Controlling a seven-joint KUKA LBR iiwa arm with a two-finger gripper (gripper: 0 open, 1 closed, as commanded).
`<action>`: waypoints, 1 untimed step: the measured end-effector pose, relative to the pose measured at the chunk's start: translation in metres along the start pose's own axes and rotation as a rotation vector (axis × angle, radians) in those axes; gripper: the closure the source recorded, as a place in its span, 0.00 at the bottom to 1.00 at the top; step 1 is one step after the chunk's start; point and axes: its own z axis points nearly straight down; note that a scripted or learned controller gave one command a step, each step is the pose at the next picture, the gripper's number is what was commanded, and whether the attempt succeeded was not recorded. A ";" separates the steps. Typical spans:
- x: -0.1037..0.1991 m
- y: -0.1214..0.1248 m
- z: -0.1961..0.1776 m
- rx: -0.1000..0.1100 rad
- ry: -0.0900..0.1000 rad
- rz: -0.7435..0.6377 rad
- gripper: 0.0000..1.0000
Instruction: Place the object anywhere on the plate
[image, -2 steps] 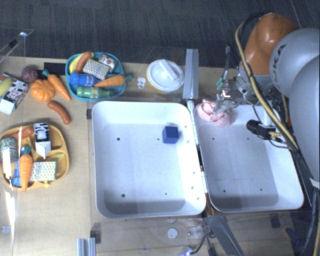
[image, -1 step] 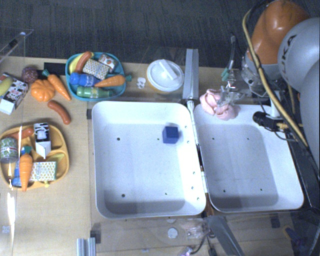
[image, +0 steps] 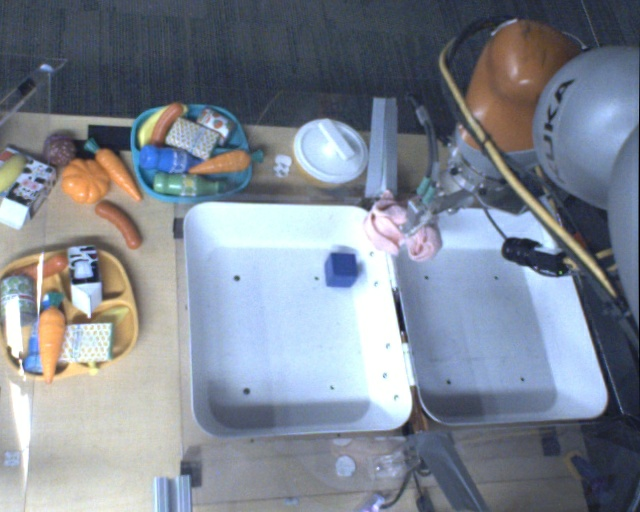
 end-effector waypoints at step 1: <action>0.054 -0.007 0.004 -0.002 0.000 -0.404 1.00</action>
